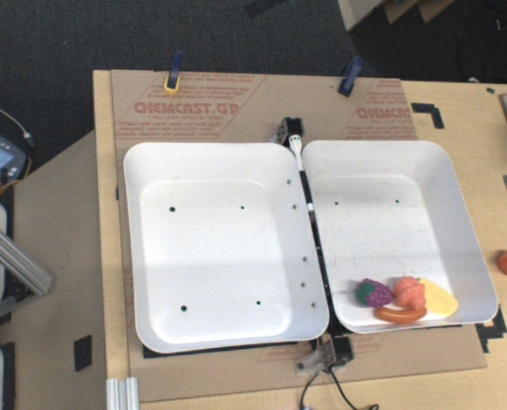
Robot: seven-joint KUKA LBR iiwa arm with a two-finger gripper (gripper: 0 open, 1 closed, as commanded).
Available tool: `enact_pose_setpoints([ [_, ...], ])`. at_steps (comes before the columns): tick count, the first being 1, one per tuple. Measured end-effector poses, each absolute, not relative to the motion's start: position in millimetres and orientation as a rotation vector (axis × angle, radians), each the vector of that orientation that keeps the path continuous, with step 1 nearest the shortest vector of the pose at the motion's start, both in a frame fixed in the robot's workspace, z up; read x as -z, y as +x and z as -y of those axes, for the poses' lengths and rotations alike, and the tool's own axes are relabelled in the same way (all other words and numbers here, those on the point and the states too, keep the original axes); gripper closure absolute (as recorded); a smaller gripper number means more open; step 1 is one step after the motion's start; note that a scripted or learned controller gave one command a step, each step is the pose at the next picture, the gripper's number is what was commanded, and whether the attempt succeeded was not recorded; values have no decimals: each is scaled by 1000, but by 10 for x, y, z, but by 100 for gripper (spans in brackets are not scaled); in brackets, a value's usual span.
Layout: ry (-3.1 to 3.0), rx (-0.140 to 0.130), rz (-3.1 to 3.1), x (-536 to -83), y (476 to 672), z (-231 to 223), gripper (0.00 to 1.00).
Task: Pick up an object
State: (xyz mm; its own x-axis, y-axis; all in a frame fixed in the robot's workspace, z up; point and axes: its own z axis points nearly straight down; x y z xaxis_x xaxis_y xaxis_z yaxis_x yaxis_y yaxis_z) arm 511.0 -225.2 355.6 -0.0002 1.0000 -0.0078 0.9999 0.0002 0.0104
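Clustering in the near corner of the right bin (381, 162) are purple grapes (375, 293), a red toy (410, 292), a yellow piece (442, 301) and an orange sausage (400, 314), touching one another; the sausage's long axis runs left-right along the near wall; the arm enters from the right, so the cluster likely lies on its own side; whether the gripper is apart or together cannot be told.

Toys (405, 299) clustered in right bin (458, 195), near front edge; left bin (134, 195) adj.
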Motion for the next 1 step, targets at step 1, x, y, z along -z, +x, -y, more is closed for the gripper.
enact_pose_setpoints([
  [1, 2209, -4, -2210, -3661, 5117, 2255, 100],
])
